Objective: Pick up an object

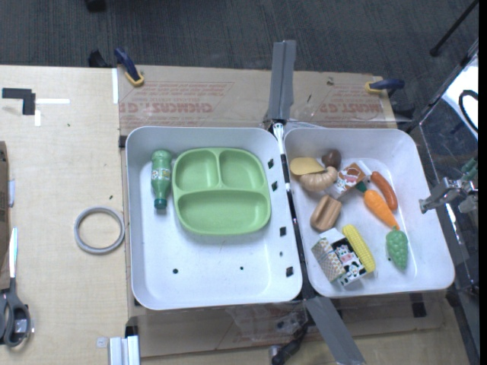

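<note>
Two shallow white plastic bins sit side by side on the bench. The left bin (152, 280) holds one smooth green plate (222, 191) with three compartments. One green bottle (160, 177) lies just left of the plate.

The right bin (426, 272) holds the toys to pick from, ten by my count:
- Far side: a yellow wedge (306, 166), a brown round piece (331, 158), a tan lumpy roll (319, 179) and a red-and-white packet (351, 177).
- Middle: a brown loaf (326, 213), a tapered carrot (378, 207) and an orange sausage (384, 190).
- Near side: a ridged yellow corn cob (358, 248), a bumpy green fruit (396, 248) and a cow-patterned carton (342, 263).

On the wooden bench at left lie a tape ring (99, 229) and scissors (14, 310).
</note>
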Robot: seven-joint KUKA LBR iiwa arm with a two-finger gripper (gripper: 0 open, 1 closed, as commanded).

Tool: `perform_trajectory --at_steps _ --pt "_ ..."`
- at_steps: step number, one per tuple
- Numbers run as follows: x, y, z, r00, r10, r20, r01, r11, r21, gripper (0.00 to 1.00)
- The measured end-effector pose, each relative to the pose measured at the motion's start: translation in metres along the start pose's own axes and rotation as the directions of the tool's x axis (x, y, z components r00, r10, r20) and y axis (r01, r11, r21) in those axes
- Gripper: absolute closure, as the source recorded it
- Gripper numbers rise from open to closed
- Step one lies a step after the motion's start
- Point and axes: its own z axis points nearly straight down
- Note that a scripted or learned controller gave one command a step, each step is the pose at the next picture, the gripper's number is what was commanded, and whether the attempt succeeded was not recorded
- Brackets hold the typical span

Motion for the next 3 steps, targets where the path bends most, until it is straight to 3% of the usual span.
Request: perform_trajectory --at_steps 1,2,3 --pt "-0.001 0.004 0.075 0.983 -0.184 0.000 0.184 0.983 -0.001 0.00" --pt "0.005 0.073 0.161 0.996 -0.089 0.005 0.089 0.996 -0.019 0.00" --pt "-0.004 0.114 0.099 0.986 -0.168 0.002 0.168 0.986 -0.004 0.00"
